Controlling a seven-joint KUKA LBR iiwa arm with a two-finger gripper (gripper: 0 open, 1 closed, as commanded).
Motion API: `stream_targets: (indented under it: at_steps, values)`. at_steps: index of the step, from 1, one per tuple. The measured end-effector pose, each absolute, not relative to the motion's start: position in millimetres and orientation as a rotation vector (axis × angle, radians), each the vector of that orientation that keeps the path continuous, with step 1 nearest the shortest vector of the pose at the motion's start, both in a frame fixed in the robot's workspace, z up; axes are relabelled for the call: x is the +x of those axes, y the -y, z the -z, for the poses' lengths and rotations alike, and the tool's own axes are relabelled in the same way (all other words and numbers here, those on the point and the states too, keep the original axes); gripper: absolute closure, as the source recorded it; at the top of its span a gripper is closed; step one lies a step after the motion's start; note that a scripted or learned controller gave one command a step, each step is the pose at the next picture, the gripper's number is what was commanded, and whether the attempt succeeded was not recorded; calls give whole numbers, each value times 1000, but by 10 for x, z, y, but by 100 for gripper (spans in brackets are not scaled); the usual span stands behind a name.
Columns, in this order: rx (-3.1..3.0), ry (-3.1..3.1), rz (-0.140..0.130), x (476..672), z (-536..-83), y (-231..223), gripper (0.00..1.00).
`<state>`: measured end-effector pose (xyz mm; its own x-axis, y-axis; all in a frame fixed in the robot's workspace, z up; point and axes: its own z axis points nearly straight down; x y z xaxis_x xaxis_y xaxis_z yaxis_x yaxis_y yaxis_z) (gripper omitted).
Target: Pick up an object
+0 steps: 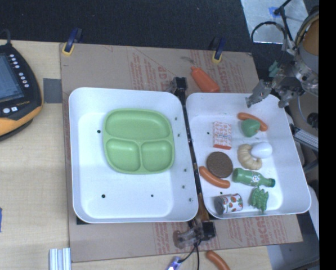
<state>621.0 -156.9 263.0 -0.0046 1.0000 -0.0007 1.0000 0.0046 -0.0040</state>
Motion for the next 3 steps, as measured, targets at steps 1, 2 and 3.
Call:
stream_targets:
  at_steps: [1, 2, 3]
  values:
    - [-2213, 2225, -8, 6403, -1881, 1647, 0]
    - [-2219, 2232, -1, 6583, -1002, 1927, 0]
    - [-2219, 2235, -2, 6588, -1118, 1942, 100]
